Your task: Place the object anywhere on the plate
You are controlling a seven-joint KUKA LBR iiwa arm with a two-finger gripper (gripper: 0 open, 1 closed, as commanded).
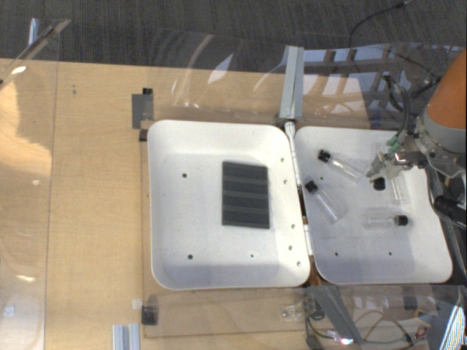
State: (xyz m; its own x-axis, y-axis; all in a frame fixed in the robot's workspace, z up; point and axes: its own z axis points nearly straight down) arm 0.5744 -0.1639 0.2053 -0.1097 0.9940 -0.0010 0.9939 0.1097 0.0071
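A dark grey ribbed plate (246,194) lies flat in the middle of the left bin (175,261). Several clear vials with black caps lie in the right bin (430,268): one (335,162) at the upper left, one (321,200) near the left wall, one (384,219) at the lower right. Another vial (395,189) lies just under my gripper (384,165), its black cap (379,184) close below the gripper's tip. The gripper hangs low over the upper right of the right bin, and the arm's orange band (450,97) shows above it.
A metal divider post (292,82) stands behind the gap between the two bins. Cables and frame parts crowd the far right beside the arm. The bench (80,195) spreads bare and wooden to the left of the bins.
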